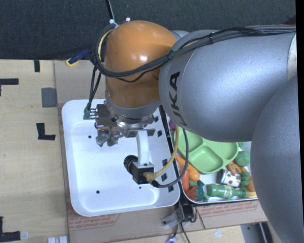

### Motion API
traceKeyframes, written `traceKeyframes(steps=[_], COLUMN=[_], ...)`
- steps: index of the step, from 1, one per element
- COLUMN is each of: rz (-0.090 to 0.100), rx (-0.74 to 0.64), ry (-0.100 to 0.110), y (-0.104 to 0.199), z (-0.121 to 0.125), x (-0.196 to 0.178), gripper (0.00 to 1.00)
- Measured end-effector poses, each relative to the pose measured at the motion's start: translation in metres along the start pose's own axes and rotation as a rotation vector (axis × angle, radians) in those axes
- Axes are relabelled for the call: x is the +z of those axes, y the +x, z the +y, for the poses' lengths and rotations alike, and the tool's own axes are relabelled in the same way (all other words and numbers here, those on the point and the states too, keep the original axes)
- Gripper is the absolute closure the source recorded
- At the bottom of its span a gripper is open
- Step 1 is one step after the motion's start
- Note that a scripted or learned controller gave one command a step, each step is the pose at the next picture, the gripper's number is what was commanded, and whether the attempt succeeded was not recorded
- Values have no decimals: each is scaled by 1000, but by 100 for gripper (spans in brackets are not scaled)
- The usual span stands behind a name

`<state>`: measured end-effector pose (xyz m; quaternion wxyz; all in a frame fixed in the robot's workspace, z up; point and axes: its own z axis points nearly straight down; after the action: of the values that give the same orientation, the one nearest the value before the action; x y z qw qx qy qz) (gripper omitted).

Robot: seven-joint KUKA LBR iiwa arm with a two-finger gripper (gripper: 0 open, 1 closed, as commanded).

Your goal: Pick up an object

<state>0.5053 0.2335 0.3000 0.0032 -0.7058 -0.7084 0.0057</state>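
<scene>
step: pre-grasp, judged | hand (107, 138) low over left bin (94, 178), open or closed: cannot tell | green tray (210, 155), green bottle (223, 191) lie in right bin (229, 200) | next: cross to right bin, descend onto one item

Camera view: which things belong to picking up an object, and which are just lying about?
For the job: hand, green divided dish, green bottle, orange toy.
Lying about: white bin under the hand, black tape marks, cardboard sheet.
</scene>
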Motion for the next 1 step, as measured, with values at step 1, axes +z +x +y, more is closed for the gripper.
traceKeyframes(steps=[1], rz=[11], rx=[1], ry=[-29], y=[-1], z=[6], x=[-235], gripper=[100])
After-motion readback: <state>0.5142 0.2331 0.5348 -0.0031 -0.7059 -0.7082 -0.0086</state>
